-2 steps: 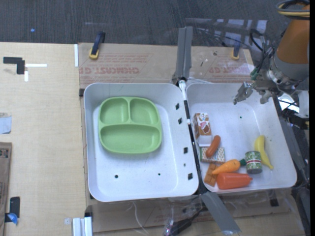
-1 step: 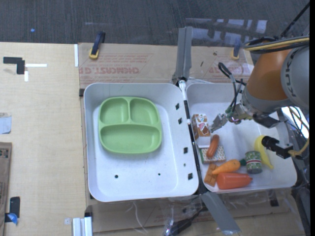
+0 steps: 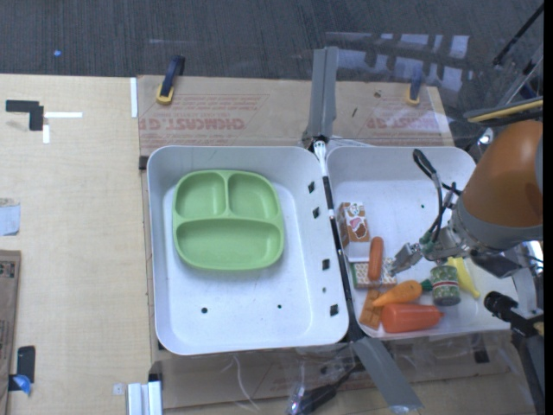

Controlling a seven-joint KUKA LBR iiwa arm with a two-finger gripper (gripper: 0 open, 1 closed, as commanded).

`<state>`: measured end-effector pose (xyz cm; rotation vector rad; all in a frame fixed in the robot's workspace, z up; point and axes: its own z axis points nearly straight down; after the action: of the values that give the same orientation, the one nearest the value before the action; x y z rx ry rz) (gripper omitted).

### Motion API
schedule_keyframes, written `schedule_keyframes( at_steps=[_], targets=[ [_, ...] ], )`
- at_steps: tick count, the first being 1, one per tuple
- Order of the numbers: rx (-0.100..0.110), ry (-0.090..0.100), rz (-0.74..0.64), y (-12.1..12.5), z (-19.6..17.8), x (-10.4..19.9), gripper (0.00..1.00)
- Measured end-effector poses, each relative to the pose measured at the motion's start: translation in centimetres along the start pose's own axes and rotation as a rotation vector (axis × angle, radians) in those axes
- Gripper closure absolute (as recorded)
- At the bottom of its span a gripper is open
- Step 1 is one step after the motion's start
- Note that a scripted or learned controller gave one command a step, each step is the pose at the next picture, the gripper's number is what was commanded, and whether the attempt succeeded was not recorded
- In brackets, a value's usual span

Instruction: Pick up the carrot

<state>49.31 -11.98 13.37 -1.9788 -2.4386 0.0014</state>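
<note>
The pincer [image 3: 413, 253] hangs low in the right bin [image 3: 389, 175], at the end of the grey arm [image 3: 510, 184] that enters from 3 o'clock; its metal fingers point toward 9 o'clock, but whether they stand apart or together cannot be told from this view, and nothing is seen between them. The carrot [image 3: 399, 293] lies on the bin floor just at 6 o'clock of the pincer, apart from it, tilted with its thick end toward 3 o'clock. Around the carrot: a sausage [image 3: 375, 258] at 11 o'clock, standing lengthwise; a red pepper [image 3: 411, 317] touching it at 6 o'clock; a small green can [image 3: 445, 284] at 3 o'clock; a yellow piece [image 3: 467, 277] beyond the can; a small carton [image 3: 353, 223] further up at 11 o'clock; an orange block [image 3: 371, 311] at 8 o'clock against the bin's left wall. The left bin [image 3: 233, 318] carries a green divided plate [image 3: 228, 220] in its upper half. Both bins sit on cardboard on a light wooden bench [image 3: 69, 258]; dark floor lies at 12 o'clock. The toys crowd the right bin's lower half near its lower rim; its upper half is open floor.
</note>
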Motion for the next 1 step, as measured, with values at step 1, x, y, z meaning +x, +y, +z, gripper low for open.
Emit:
schedule_keyframes(
  at_steps=[1],
  targets=[
    [0.0, 0.001, -0.292, -2.11, 4.27, -2.31, 0.0]
  ],
)
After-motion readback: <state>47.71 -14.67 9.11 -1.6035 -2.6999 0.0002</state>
